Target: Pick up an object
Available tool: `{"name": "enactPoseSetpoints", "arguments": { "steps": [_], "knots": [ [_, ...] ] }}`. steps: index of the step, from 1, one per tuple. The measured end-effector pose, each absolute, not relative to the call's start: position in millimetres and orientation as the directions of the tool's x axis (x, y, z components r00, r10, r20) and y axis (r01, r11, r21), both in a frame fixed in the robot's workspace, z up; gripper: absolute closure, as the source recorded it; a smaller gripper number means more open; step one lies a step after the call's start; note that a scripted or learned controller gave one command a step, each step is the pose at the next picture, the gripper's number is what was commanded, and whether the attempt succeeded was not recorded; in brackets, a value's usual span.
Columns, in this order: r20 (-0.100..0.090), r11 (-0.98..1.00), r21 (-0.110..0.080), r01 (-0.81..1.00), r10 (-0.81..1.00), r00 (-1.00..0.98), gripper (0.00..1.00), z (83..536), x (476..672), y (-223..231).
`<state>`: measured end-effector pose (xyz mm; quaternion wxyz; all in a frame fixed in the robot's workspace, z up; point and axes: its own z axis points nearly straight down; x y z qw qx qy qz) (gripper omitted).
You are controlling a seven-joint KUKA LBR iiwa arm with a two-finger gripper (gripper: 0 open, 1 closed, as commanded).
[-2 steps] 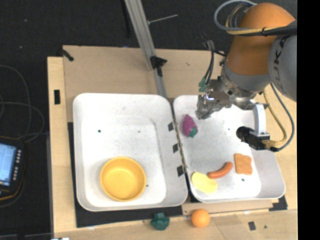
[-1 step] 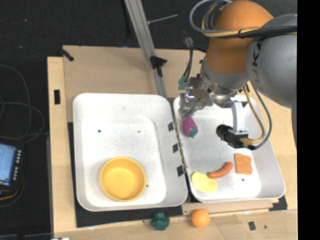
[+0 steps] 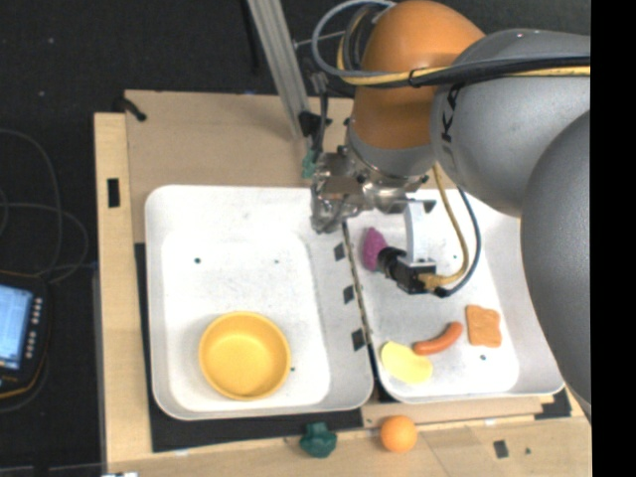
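Observation:
My gripper hangs over the ridge between the two white bins, near their far ends, under the orange wrist band. A magenta object lies in the right bin just right of and below the gripper, apart from it. Further toward the front of that bin lie a yellow piece, an orange-red sausage shape and an orange block. A yellow bowl sits in the left bin at its front. The arm hides the right bin's far half.
On the bench in front of the bins lie an orange ball and a dark green object. A black cable with a connector dangles from the wrist over the right bin. A metal strut rises at the back.

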<state>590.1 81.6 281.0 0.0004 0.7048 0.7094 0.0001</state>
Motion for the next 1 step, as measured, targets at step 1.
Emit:
{"name": "enactPoseSetpoints", "arguments": {
  "steps": [1],
  "knots": [
    [-0.001,0.002,0.001,1.0,1.0,-0.002,0.0,281.6,590.0,78.8]
  ]
}}
